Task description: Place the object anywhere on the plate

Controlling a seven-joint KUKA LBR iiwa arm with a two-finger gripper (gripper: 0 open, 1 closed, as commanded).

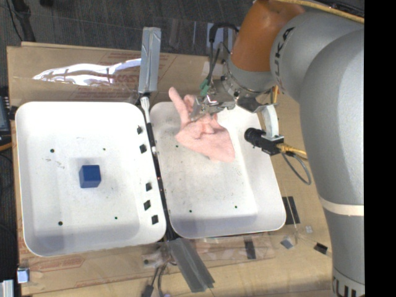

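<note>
A soft pink cloth (207, 138) lies crumpled at the back of the right bin (247, 209), with one flap (179, 101) sticking up toward the bin's far-left corner. My gripper (201, 107) reaches down from the right onto the cloth's upper part. Its metal fingers (197, 106) are pinched into the bunched pink fabric, so the gripper is shut on the cloth. The rest of the cloth drapes down and to the right below the fingers. A small blue cube (90, 176) sits on the floor of the left bin (37, 228), far from the gripper.
The arm's grey body and orange band (263, 36) fill the right side above the right bin. A black cable fitting (263, 140) sticks out over that bin's right rim. A grey bar (148, 60) stands behind the divider between the bins.
</note>
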